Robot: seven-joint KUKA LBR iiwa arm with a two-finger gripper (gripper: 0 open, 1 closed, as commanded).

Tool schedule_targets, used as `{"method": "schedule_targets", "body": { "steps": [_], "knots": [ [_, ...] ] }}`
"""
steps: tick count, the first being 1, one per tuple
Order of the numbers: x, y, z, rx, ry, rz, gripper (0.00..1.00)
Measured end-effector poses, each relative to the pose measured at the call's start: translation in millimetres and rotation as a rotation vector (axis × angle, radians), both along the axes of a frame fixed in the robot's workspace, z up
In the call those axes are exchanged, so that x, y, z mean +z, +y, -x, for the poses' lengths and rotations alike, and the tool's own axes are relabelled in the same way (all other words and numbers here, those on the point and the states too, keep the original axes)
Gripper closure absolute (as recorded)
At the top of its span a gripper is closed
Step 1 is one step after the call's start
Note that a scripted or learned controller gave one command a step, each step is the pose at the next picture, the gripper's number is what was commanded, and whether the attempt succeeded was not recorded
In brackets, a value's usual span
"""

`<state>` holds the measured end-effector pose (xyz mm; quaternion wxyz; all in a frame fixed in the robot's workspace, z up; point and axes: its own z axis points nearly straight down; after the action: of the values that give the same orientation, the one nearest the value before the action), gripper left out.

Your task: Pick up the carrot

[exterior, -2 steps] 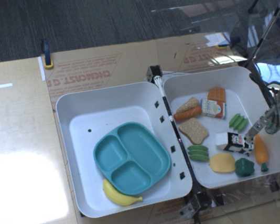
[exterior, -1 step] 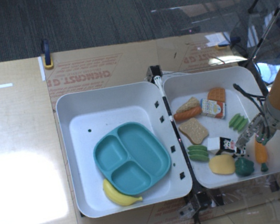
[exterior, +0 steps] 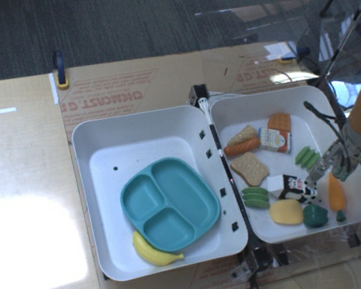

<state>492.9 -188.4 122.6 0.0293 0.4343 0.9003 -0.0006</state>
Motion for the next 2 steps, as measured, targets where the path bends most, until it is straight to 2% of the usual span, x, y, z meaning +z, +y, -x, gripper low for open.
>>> {"method": "schedule_targets", "body": {
  "steps": [1, 2],
  "knots": [
    [65.5, 71.0, -25.4, -0.192, 0.045, -0.03, 1.0],
    [65.5, 70.9, -25.3, -0.192, 0.045, -0.03, 0.0]
  ]
}}
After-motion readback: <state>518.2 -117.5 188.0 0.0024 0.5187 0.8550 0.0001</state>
